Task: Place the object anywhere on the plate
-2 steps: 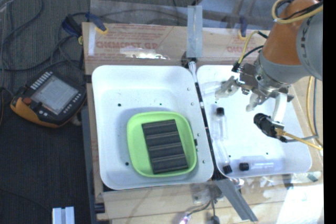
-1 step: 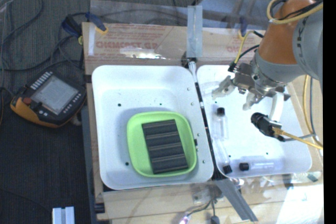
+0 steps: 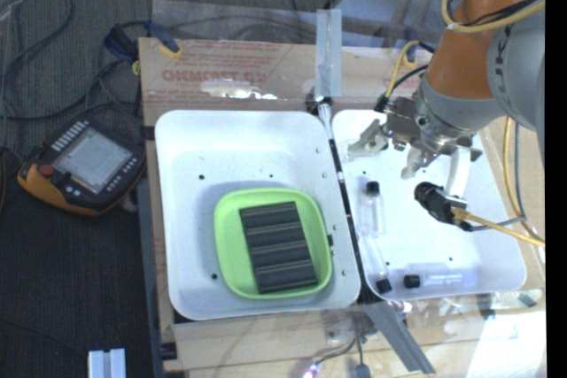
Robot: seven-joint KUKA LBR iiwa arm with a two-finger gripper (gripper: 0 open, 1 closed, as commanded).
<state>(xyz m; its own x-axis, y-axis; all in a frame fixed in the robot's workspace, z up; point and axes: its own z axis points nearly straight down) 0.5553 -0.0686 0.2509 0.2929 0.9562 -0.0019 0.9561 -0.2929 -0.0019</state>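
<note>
I'm seeing the gripper (image 3: 390, 153) hovering at right-centre of frame over the right bin (image 3: 496, 266), fingers spread, gripping nothing. Dark ridged object (image 3: 279, 246) is lying on the green plate (image 3: 229, 217), lower centre, left bin (image 3: 177, 190).

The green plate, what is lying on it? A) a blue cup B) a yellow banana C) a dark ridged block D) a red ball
C: a dark ridged block lies flat on the green plate, in the left bin.

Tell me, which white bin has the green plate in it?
The left bin, far from the arm. The green plate with a dark ridged block sits there; the right bin holds clear tubes.
</note>
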